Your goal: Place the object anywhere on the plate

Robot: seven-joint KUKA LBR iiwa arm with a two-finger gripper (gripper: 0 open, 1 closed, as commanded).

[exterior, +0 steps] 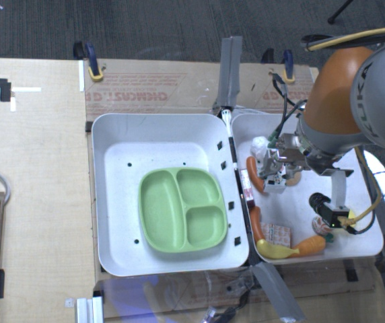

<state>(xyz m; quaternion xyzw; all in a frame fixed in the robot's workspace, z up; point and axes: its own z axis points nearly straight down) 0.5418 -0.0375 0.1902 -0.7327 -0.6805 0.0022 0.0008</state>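
Gripper [273, 172] hangs low in the right white bin [367, 247], its grip impossible to read, beside a half-hidden red sausage-shaped toy [252, 171], while the green three-compartment plastic plate [182, 209] sits centre-frame.

Grey KUKA arm [381, 93] with dark lettering, broad orange band [337, 89], metallic two-finger gripper [273, 170], black and yellow cables [344, 40]

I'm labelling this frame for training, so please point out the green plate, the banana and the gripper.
green plate [182, 209], camera view, on the ridge between its compartments.
banana [276, 250], camera view, mid-body, at the right bin's front wall.
gripper [274, 173], camera view, between its fingertips.
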